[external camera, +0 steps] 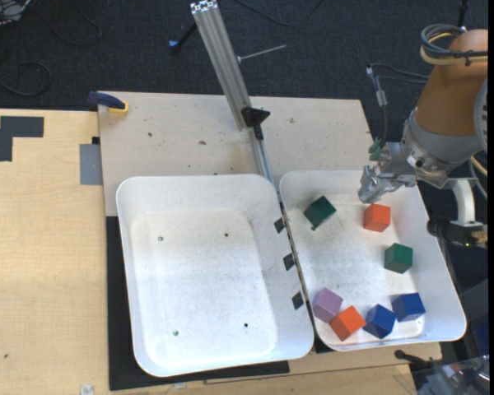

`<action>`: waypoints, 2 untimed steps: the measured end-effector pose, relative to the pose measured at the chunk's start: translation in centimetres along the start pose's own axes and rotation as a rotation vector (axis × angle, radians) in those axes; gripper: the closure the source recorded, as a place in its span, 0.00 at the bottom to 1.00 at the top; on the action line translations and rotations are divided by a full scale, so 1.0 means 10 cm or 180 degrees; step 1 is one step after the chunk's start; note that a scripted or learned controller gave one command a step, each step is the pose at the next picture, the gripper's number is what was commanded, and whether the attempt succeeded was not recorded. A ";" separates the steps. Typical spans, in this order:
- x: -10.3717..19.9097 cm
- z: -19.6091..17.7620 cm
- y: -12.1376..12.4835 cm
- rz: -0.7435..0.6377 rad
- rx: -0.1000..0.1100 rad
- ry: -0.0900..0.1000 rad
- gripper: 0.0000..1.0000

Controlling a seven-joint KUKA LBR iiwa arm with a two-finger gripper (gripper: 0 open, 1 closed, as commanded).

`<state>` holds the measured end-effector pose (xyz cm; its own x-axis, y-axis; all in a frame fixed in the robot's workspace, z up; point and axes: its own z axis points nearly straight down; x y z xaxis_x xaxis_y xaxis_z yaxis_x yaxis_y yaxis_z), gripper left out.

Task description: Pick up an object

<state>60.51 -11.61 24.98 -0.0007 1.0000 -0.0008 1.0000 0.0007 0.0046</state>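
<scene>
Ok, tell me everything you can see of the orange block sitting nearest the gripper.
The orange block is a small cube, matte and solid-coloured, looking like painted wood or foam. It rests flat on the floor of the right bin, toward its far end, slightly turned relative to the bin's edges. Nothing touches it: a dark green block lies apart to its left, another green block nearer the camera. The gripper is just above and left of it in the image, not holding it.

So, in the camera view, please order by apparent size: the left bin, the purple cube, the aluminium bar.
1. left bin
2. aluminium bar
3. purple cube
The gaps are plain, so camera distance does not change the order.
</scene>
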 end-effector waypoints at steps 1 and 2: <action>-0.01 -0.27 0.00 -0.0004 0.0011 0.0002 1.00; 0.51 -0.27 -0.05 -0.0009 0.0025 0.0008 1.00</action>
<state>59.96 -6.52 27.68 -0.0035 1.0000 0.0018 1.0000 0.0036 -0.0032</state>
